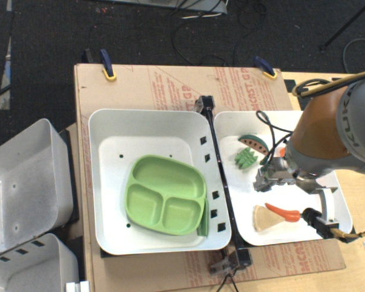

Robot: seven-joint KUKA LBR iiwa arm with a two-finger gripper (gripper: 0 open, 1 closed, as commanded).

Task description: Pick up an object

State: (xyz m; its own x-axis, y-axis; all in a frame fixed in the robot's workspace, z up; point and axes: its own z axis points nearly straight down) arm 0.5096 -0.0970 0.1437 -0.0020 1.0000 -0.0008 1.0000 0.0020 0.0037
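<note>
- While the grey arm [334,126] with its orange band reaches in from the right, we see its jaws hanging low over the right bin [231,126], near that bin's middle.
- We cannot tell whether the jaws are released or clenched; the wrist hides them from us.
- Toward the right bin's far side lies a watermelon slice [253,142], and just nearer than it a small green leafy toy [246,158], both to the left of the jaws.
- Toward the right bin's near edge we see a tan wedge-shaped piece [266,219] with a red chilli pepper [284,212] lying across its right end.
- Left of the right bin, touching it along a black divider, sits the left bin [103,163], which holds a green three-compartment plate [165,194].
- Both bins rest on the cardboard-covered desk [152,84].
</note>
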